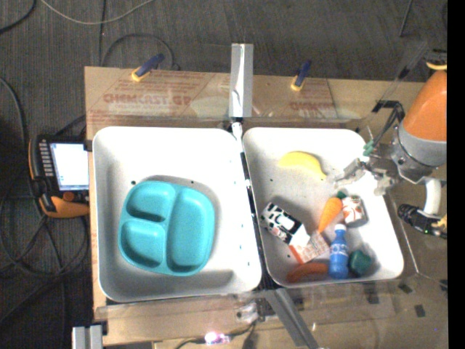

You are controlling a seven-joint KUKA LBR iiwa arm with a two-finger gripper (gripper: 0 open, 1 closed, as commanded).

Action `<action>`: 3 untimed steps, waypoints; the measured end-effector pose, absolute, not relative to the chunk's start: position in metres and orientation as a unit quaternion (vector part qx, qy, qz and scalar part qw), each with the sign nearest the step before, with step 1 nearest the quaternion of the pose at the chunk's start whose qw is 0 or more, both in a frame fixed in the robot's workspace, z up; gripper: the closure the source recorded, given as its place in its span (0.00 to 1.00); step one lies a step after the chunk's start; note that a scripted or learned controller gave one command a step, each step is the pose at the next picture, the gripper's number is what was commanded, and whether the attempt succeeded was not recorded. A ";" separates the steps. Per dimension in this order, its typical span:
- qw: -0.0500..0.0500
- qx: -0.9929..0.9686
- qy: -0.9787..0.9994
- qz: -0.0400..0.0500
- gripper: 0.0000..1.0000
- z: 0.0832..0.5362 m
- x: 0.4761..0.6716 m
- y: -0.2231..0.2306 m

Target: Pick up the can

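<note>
gripper [361, 167]: over right bin's [378, 267] far-right wall, finger state can't tell
can [353, 211]: lying just below gripper, touching carrot [329, 214]
handling: likely light, rigid, slick, rolls
grip: across the round body, mid-length

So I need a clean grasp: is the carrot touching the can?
Touching. In the camera view the carrot's top end lies against the can's left side, no gap between them.

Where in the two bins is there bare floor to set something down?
Right bin: bare floor left of the banana, above the black-and-white carton. Its lower right is crowded: carrot, can, blue bottle. Left bin: bare strips around the teal tray, widest along the top.
</note>
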State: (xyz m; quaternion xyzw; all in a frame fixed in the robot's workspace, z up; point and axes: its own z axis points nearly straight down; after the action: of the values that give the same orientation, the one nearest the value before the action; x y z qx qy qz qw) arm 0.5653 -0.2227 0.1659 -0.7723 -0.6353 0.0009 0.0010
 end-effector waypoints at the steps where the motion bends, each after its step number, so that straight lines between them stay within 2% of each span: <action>1: 0.002 -0.793 -0.610 0.001 0.00 0.194 0.550 -0.194; 2: 0.003 -0.790 -0.613 0.000 0.00 0.112 0.549 -0.209; 3: 0.002 -0.800 -0.600 0.001 0.00 0.182 0.501 -0.194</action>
State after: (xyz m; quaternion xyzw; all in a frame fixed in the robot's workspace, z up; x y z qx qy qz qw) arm 0.5008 -0.1940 0.1823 -0.8002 -0.5997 0.0010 0.0016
